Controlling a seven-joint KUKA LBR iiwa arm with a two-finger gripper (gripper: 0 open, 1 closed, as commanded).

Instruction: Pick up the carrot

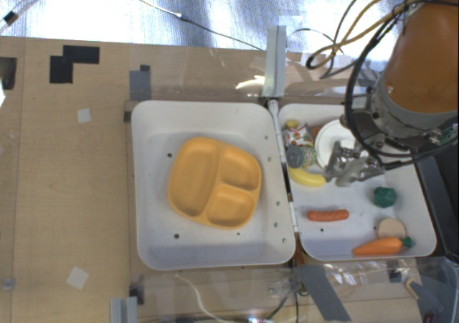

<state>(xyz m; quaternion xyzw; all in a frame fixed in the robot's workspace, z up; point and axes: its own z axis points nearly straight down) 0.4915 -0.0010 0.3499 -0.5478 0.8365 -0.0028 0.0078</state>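
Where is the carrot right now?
The carrot lies in the right bin, near its front right corner, just below a small beige round piece and to the right of the red sausage.

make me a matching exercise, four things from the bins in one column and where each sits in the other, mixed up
Things:
1. carrot
2. banana
3. yellow tray
4. sausage

Places:
A. alone in the left bin
B. near front edge of the right bin, beside a tan round piece
C. by the divider, just under a small printed carton
D. middle of the right bin, between banana and carrot

Pairs: 1-B, 2-C, 3-A, 4-D
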